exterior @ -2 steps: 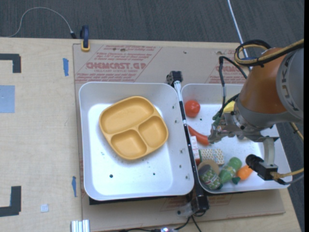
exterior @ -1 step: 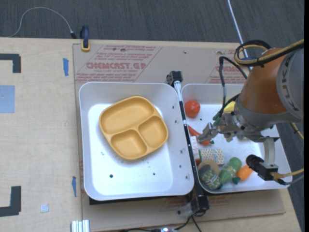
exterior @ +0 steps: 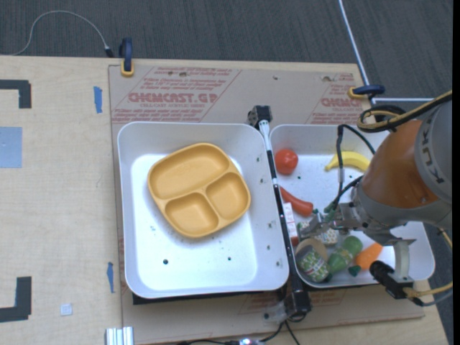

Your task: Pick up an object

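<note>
Where the arm (exterior: 402,171) reaches down into the right bin (exterior: 310,139), the gripper (exterior: 321,228) sits among clutter; finger state cannot be told. Just below: round can (exterior: 313,262), green toy (exterior: 345,254). Above: red chili (exterior: 297,200), tomato (exterior: 286,160), banana (exterior: 346,162). Left bin (exterior: 194,279): yellow divided plate (exterior: 199,189).
</note>
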`<state>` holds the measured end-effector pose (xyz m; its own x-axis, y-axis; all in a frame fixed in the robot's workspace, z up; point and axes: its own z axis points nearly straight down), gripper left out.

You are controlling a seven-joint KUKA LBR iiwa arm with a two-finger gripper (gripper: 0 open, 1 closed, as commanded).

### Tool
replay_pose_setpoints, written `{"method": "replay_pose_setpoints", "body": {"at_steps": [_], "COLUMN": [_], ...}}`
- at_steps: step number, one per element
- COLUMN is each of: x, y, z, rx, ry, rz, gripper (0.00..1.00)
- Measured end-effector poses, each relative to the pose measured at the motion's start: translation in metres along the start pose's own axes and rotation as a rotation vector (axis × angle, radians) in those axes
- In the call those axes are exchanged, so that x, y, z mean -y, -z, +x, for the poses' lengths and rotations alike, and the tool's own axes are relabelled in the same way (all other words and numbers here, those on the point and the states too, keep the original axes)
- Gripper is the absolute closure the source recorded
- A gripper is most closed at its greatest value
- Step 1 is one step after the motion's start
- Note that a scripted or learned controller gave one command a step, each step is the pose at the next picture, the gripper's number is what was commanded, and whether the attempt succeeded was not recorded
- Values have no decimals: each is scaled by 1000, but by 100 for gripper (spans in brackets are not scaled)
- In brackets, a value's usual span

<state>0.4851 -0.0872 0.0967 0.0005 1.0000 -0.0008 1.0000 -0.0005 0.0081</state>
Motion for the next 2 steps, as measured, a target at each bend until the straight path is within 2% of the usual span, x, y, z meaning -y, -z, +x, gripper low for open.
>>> {"method": "replay_pose_setpoints", "body": {"at_steps": [1, 2], "x": [0, -49], "y": [11, 88], "z": [-7, 64], "rx": [15, -2], "ry": [-8, 2], "rz": [-7, 6], "gripper": [100, 100]}}
